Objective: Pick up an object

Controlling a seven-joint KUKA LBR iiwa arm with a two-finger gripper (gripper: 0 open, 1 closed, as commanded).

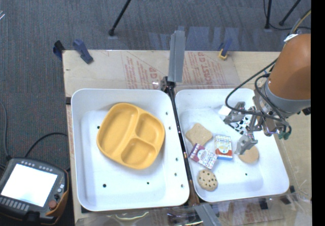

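The gripper [247, 143] hung over the right bin [271, 182], its fingertips down at the near edge of a round tan biscuit-like piece [250, 156]. Whether the tips were parted or pressed together could not be made out, and nothing was plainly seen between them.

Taking that round piece as the landmark: a small red-and-white carton [223, 147] lay just to its left, and further left again a crumpled pink-and-white packet [203, 157] touched the carton's corner. Up and to the left of the packet sat a tan slice of toast [198, 134]. A chocolate-chip cookie [207, 180] lay below and left of the round piece, apart from the rest. Behind the round piece, near the wrist, a black-and-white patterned item [238, 124] showed partly under the gripper's body.

The left bin [81, 118], well away to the left of the round piece, held a yellow divided plate [131, 135] with three compartments, lying flat.

The arm [292, 75] came in from the right, its orange band above the grey wrist, bent downward over the right bin's far right part, with dark cables looped beside it.
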